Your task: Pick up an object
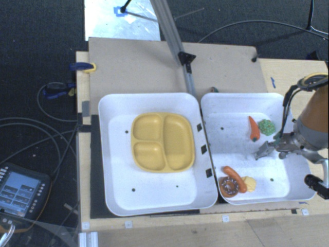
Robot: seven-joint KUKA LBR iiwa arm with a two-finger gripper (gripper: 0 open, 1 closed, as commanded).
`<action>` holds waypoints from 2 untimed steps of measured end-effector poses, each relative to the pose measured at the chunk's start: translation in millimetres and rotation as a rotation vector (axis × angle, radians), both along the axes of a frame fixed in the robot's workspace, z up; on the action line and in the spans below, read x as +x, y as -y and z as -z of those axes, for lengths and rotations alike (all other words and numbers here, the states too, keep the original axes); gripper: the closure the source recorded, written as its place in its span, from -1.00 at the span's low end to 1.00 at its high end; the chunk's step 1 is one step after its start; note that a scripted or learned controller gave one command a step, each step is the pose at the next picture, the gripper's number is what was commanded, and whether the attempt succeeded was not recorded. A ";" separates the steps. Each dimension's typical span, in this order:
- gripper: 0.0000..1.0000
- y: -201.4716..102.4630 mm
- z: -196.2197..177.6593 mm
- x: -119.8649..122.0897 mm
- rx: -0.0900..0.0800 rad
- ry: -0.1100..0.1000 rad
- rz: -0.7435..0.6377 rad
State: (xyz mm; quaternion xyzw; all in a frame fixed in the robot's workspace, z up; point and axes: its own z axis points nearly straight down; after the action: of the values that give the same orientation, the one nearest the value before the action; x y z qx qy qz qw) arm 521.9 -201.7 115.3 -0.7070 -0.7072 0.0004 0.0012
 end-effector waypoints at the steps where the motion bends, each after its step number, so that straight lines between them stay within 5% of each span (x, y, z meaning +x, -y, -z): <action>1: 1.00 0.4 -13.3 1.6 -0.002 0.007 -0.001; 2: 1.00 1.2 -77.8 3.4 -0.004 0.011 -0.005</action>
State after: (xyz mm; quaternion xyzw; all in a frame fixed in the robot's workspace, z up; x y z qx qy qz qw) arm 525.4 -202.9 193.0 -0.7053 -0.7089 -0.0018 -0.0041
